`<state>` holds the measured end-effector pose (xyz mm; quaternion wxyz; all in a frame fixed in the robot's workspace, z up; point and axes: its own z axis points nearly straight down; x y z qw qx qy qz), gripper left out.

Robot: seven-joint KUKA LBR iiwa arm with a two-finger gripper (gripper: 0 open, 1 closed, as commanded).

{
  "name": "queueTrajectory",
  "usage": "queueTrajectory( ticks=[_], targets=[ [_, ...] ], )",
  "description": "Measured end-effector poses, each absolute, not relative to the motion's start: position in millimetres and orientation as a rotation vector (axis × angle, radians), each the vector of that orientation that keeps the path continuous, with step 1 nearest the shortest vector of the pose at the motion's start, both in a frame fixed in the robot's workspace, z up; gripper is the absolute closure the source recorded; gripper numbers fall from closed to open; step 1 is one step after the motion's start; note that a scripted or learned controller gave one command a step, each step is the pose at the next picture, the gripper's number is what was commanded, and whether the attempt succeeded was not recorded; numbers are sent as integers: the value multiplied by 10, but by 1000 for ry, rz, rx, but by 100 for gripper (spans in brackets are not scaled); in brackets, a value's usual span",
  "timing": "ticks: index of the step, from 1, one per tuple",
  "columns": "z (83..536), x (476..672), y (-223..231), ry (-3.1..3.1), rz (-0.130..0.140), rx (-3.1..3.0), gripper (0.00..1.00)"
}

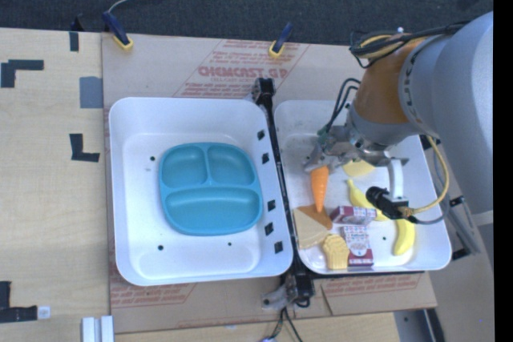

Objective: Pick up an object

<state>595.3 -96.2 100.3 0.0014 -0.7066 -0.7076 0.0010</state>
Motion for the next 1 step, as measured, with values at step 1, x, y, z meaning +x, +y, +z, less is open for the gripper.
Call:
queueTrajectory(
  ticks=[1],
  targets=[
    [1899,6070,-380,-2224,-1,-2219,100]
  ],
)
